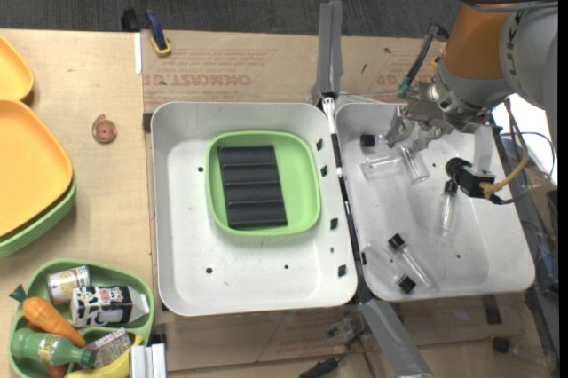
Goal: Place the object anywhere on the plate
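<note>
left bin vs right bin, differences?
The left bin holds a green plate with a dark ridged block; the right bin holds scattered clear tubes. The tool hangs over the right bin, not the left. Both are shallow and white.

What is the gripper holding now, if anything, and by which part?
It cannot be told. The gripper is low in the right bin, next to a clear tube, but the view shows nothing clearly between its fingers.
</note>
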